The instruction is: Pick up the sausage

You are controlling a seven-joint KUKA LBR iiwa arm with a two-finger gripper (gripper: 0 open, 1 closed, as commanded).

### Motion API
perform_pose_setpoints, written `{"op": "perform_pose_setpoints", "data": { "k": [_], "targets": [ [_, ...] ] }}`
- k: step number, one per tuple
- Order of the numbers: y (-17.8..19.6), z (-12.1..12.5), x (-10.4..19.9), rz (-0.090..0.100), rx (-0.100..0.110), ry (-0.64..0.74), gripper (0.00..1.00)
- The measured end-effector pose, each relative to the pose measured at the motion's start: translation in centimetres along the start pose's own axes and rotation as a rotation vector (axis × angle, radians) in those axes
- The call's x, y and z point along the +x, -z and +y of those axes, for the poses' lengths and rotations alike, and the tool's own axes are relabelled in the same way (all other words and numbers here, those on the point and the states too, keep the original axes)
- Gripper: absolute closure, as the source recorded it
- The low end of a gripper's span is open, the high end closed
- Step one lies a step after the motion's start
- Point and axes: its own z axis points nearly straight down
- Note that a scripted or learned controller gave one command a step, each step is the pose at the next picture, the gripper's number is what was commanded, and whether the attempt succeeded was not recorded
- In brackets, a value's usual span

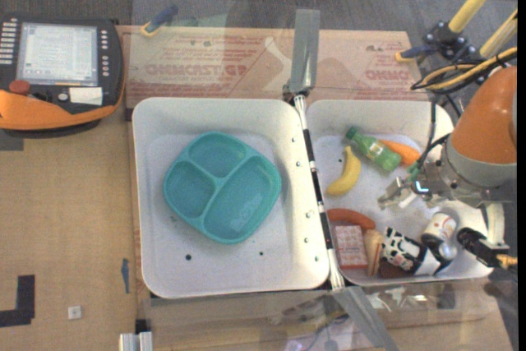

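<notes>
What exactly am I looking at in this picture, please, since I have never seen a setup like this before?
This is one camera fixed above a bench, looking down at a slant. The grey and orange shape at the right is a robot arm; its gripper, a two-finger claw, hangs over the right bin with nothing visibly between its fingers. That bin holds toy food: a banana, a green bottle, a carrot, and the sausage it is meant to pick up, lying near the bin's front left. The left bin holds a teal divided plate. The orange-edged device at far left is a control tablet.
</notes>
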Motion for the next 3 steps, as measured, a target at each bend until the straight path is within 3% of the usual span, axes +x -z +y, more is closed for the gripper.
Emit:
{"op": "perform_pose_setpoints", "data": {
  "k": [1, 2, 3],
  "targets": [
    [-2.42, -0.38, 6.33, -0.002, -0.008, 0.182, 0.0],
    [-1.43, -0.23, 6.26, -0.001, -0.012, 0.179, 1.0],
    [-1.42, -0.22, 6.23, -0.002, -0.012, 0.179, 0.0]
  ]
}}
